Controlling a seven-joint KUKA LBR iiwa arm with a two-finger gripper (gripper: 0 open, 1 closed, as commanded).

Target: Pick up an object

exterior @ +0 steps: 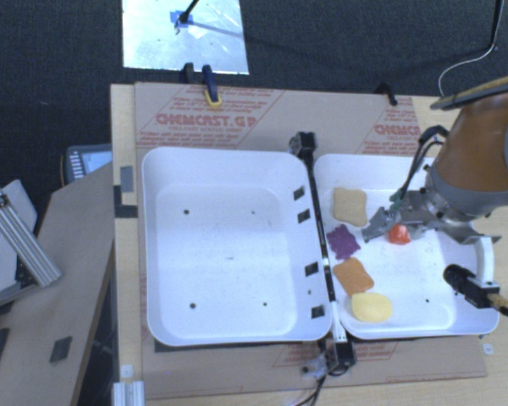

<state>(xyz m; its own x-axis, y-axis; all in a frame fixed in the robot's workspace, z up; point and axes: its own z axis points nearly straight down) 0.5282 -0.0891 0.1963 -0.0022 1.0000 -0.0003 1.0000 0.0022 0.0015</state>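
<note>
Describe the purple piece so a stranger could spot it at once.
Look in the white bin on the view's right. Near its left wall, four flat pieces run in a line. The purple piece lies between the tan square and the orange piece, and it is the only dark one.

The arm (484, 142) is cut off for you at three o'clock, where it runs out past the picture's edge. Its bulk hides the right bin's (423, 311) corner at two o'clock. The red thing (400, 236) lies partly under the gripper (379, 225), so you cannot tell its shape, nor whether the two touch. The dark specks (187, 212) on the left bin's (229, 260) floor are too small to name. At nine o'clock a metal rail (17, 235) is cut by the edge. At ten o'clock a screen (86, 162) is partly hidden by the bench (76, 252). At twelve o'clock the shiny sheet (186, 24) is cut by the top edge.
</note>
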